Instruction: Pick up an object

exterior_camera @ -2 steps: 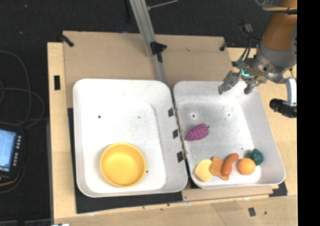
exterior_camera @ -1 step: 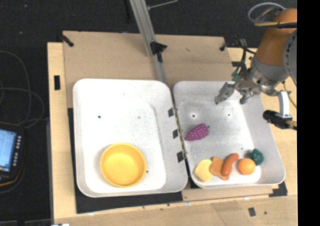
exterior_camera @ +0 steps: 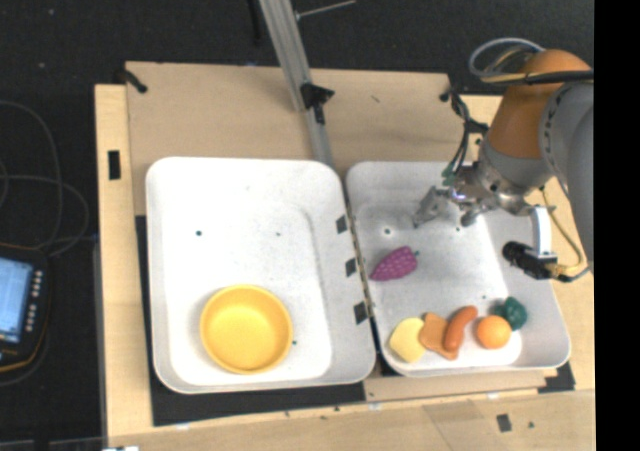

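Note:
My gripper [exterior_camera: 447,214] hangs over the far part of the right bin [exterior_camera: 400,194], its two fingers spread open with nothing between them. A purple grape bunch [exterior_camera: 394,264] lies below and to the left of it, apart from the fingers. Along the right bin's near edge sits a row of items: a pale yellow piece [exterior_camera: 406,340], an orange wedge [exterior_camera: 434,334], a red-orange sausage [exterior_camera: 460,326], an orange ball [exterior_camera: 492,332] and a dark green piece [exterior_camera: 514,312].
A yellow bowl [exterior_camera: 246,329] sits in the near part of the left bin [exterior_camera: 240,209]. A slanted metal pole [exterior_camera: 290,49] rises behind the bins. The arm's cable and a black fitting [exterior_camera: 530,257] hang over the right bin's right rim.

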### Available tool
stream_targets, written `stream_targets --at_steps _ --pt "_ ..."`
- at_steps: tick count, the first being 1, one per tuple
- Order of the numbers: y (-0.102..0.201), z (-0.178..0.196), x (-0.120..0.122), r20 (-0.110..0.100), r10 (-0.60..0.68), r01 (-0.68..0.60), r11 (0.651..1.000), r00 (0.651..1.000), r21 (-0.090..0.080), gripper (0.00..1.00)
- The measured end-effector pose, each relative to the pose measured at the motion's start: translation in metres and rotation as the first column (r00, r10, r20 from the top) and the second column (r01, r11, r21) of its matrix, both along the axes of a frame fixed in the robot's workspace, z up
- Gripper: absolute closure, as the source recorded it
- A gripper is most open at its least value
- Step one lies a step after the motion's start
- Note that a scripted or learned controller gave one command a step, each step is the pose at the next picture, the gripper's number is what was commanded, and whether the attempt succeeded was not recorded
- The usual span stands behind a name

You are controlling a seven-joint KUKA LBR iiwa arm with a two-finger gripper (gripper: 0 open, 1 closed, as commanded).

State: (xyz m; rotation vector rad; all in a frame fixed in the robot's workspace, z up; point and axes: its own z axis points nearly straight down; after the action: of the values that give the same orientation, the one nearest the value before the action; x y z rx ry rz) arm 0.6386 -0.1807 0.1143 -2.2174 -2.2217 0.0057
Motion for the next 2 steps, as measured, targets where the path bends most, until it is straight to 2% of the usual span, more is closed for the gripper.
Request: stream_targets --at_steps 1,2 --pt "-0.001 -0.014 0.000 0.004 -0.001 0.001 1.000 1.000 -0.002 0.00" --pt "-0.002 -0.001 0.001 0.008 -0.002 0.002 1.000 1.000 -0.003 1.00"
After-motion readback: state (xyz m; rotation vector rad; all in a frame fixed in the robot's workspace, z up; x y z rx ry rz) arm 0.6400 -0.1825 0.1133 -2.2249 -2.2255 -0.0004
